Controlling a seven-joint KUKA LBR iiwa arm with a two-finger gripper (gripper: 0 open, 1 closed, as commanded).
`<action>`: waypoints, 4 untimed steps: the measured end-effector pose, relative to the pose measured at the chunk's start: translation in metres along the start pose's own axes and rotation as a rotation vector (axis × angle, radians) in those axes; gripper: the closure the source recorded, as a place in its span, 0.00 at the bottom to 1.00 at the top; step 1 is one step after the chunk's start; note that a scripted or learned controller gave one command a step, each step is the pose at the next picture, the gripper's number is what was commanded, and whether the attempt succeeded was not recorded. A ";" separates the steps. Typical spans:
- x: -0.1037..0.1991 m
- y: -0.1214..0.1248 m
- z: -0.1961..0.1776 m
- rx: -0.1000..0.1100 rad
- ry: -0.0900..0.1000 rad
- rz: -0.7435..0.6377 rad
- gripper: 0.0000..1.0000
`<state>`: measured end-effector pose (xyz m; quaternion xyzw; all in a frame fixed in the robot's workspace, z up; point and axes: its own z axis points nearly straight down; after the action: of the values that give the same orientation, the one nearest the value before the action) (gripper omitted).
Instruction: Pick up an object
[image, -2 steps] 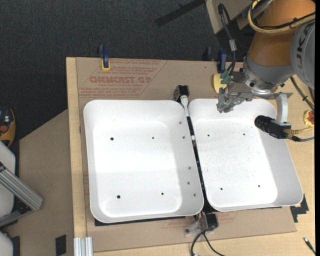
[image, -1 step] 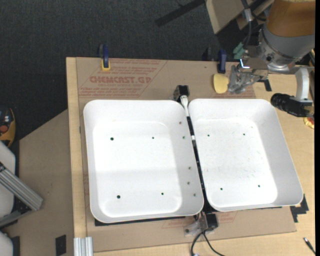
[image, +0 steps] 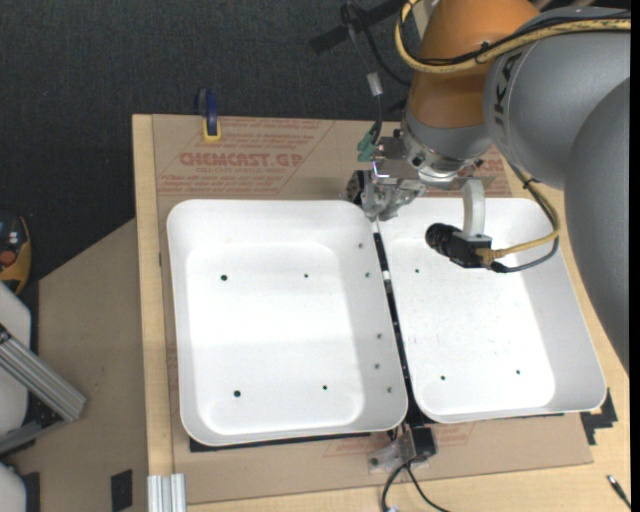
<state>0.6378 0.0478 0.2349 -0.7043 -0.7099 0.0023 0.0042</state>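
The hand (image: 383, 200) hangs low over the far end of the seam between the two bins, at the top rim where their corners meet. Its metal fingers are bunched together in a dark, cluttered knot, and whether they are spread or closed cannot be told; nothing can be made out between them. Above it sits the wrist with the orange band (image: 462, 60), and the grey arm (image: 580, 130) fills the upper right of the view. A cable (image: 520, 255) loops from the wrist down over the right bin, ending in a small black fitting (image: 452, 243) that hangs above the bin's far part.

The right bin (image: 500, 340) shows a bare white floor with a few small dark dots, and no object to pick up can be seen in it. The left bin (image: 270, 330), touching the right one along the seam, likewise shows a white floor with four dark dots.

Both bins rest on a brown board (image: 250, 150) printed with red lettering, which lies on the desk (image: 90, 290). A blue and yellow clamp (image: 209, 112) grips the board's far edge, well apart from the hand. An aluminium rail (image: 40, 380) lies at the left edge.
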 end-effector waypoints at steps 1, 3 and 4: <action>0.043 -0.008 -0.099 -0.018 -0.001 0.003 1.00; 0.088 -0.020 -0.060 -0.012 -0.002 0.010 1.00; 0.073 -0.039 -0.075 -0.007 -0.002 0.009 1.00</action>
<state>0.5990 0.1205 0.3103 -0.7074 -0.7068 0.0008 0.0010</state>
